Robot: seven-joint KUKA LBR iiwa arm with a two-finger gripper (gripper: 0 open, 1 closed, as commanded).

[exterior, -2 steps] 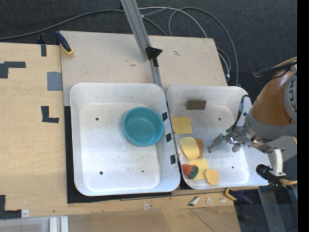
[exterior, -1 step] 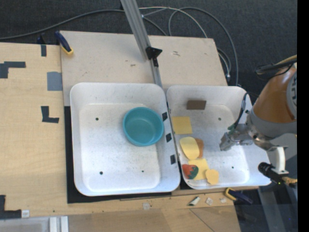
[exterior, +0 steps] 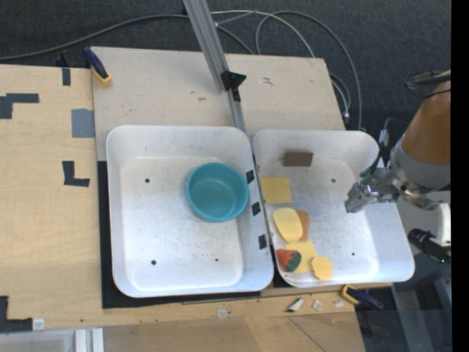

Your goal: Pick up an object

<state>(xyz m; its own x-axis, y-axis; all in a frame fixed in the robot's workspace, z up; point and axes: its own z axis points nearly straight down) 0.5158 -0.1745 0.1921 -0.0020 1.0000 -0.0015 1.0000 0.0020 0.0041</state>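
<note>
In the right bin point(exterior: 381, 248) lie a brown block point(exterior: 297, 158) at the back, a flat yellow square point(exterior: 276, 190), a yellow-and-orange oval piece point(exterior: 290, 224), a second yellow square point(exterior: 304, 251), a red-and-green toy point(exterior: 288, 259) and a small yellow-orange piece point(exterior: 322, 268). My gripper point(exterior: 360, 196) hangs over the right side of this bin, well to the right of those objects. Nothing is between its fingers that I can make out.
The left bin point(exterior: 139, 218) holds a teal bowl point(exterior: 217, 191). A grey metal pole point(exterior: 212, 42) slants over the back of the bench. Cables run behind the bins. A blue-and-yellow clamp point(exterior: 97, 65) sits at the far left corner of the board.
</note>
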